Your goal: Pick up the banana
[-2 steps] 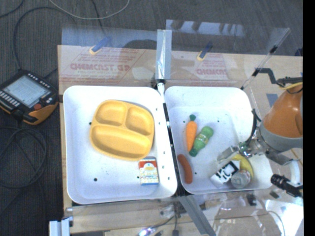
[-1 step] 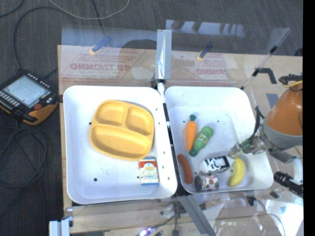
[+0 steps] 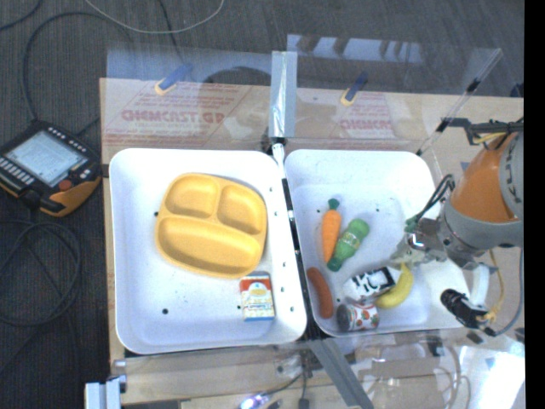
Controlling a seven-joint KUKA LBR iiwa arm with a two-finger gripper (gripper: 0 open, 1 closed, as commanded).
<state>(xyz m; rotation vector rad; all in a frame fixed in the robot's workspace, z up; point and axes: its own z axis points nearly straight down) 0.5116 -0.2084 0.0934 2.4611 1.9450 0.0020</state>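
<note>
We see the banana (image 3: 398, 288) lying in the right bin (image 3: 375, 167), near its near right corner; the gripper (image 3: 415, 247) hovers just above it; its opening we cannot tell.

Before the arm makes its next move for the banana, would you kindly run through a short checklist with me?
1. Banana in view, lying in the right bin: ok.
2. Pincer near the banana, just above its upper end: ok.
3. Banana between the pincer's tips: not ok, it lies apart on the bin floor.
4. Room around the banana: not ok, the black-and-white toy touches its left side.
5. Carrot and green bottle away from the banana: ok.
</note>
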